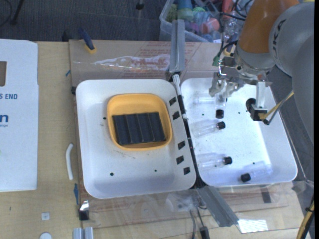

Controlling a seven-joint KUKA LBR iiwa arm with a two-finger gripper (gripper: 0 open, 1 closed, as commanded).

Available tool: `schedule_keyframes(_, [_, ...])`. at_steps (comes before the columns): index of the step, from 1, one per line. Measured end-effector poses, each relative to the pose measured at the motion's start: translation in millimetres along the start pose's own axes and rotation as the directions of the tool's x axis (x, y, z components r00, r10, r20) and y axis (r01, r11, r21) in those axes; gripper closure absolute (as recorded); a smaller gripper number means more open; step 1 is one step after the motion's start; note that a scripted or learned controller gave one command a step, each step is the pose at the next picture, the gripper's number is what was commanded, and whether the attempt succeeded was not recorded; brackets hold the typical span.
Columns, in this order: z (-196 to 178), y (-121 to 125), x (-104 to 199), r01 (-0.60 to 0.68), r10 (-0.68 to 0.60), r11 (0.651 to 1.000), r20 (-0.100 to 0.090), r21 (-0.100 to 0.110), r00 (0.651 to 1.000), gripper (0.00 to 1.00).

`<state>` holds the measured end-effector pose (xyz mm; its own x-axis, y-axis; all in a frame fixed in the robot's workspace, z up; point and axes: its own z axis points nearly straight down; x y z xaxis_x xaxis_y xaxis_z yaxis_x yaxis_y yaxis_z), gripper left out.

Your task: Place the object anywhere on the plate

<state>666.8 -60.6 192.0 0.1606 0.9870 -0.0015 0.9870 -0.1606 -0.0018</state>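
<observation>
Vials, clear with black caps, lie loose in the right bin, well apart from the yellow plate in the left bin. Above them hangs the tool, positioned probably for a pick; whether it is apart or together, I cannot tell.

We reach in from the right side of the camera view with our one arm, its broad grey link filling the upper right corner. Just before the wrist, the orange band bulges as a rounded collar, with dark cables looping over it. Below the band our wrist points down and slightly leftward, ending in the gripper, which hangs low with its metal parts aimed downward. A black fitting juts from the wrist on the nearer side. We cannot tell how the gripper stands, open or closed.
</observation>
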Motion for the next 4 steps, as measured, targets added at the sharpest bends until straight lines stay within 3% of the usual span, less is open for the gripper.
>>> schedule_keyframes(1, [-57,-2,13,0.183,-0.183,0.983,0.000,-0.005,0.983,1.00])
schedule_keyframes(2, [8,0,-2,0.330,-0.330,0.944,-0.002,0.000,0.944,1.00])
schedule_keyframes(3, [7,-8,51,0.551,-0.551,0.834,-0.001,-0.002,0.834,1.00])
schedule_keyframes(4, [-29,-9,62,0.740,-0.740,0.673,0.003,-0.007,0.673,1.00])
